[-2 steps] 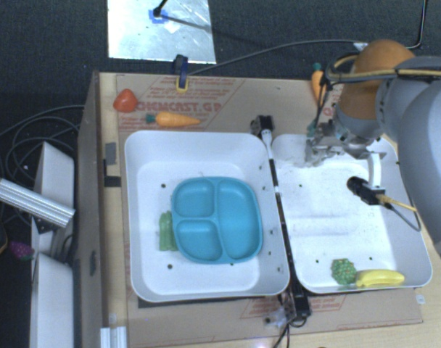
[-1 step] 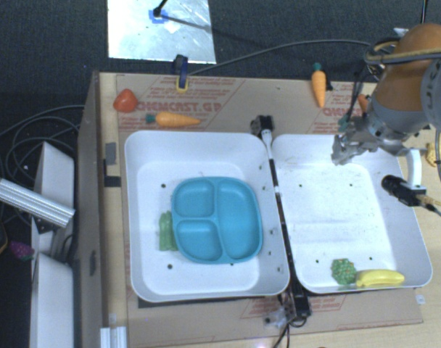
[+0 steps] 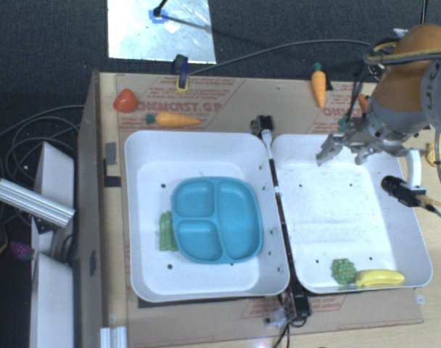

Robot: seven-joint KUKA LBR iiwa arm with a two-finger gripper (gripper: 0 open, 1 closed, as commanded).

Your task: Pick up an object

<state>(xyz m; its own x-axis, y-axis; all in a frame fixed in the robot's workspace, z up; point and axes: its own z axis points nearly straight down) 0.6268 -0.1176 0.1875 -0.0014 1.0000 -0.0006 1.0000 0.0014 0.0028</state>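
Note:
My gripper hangs over the far edge of the right bin, open, with nothing between its fingers. A green broccoli piece and a yellow banana lie together at that bin's near edge, well away from the gripper. In the left bin rests a blue divided plate, and a green vegetable piece lies against the plate's left side.
On the cardboard behind the bins lie an orange carrot, a red tomato and a second carrot. A blue clamp grips the board's far edge. Cables and metal parts sit to the left of the bench.

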